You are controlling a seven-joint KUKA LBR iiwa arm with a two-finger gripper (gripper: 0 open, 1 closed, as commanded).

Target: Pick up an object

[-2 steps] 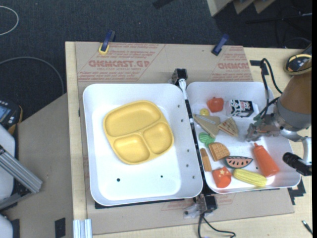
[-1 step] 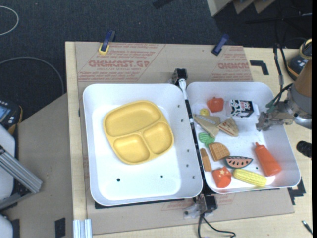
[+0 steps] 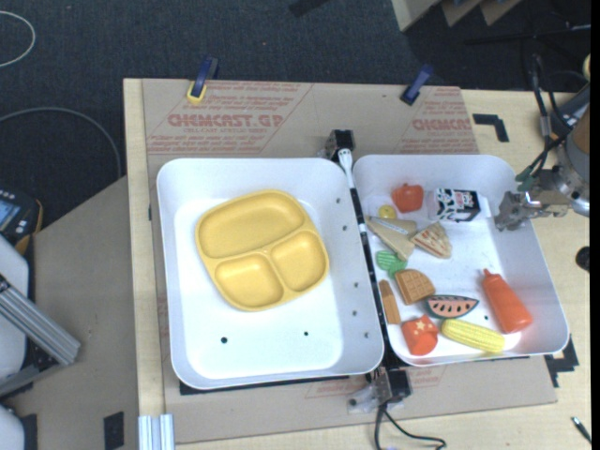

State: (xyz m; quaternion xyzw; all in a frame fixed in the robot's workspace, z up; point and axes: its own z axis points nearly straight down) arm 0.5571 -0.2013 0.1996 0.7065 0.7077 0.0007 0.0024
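Observation:
The right bin (image 3: 539, 261) holds several toy foods: a red tomato (image 3: 408, 197), a black-and-white milk carton (image 3: 457, 204), a sandwich wedge (image 3: 432, 242), a green piece (image 3: 389, 261), a brown cracker (image 3: 413, 285), a watermelon slice (image 3: 451, 306), an orange bottle (image 3: 506, 304), a yellow corn cob (image 3: 473, 336) and a red pepper (image 3: 420, 336). My gripper (image 3: 514, 212) hangs over the bin's right rim, to the right of the milk carton and above the orange bottle. It touches none of the toys.
The left bin (image 3: 187, 298) carries a yellow divided plate (image 3: 261, 249). A black divider (image 3: 356, 223) runs between the bins. Cables (image 3: 548, 101) hang by the arm at the right, and clamps (image 3: 199, 82) grip the bench's far edge.

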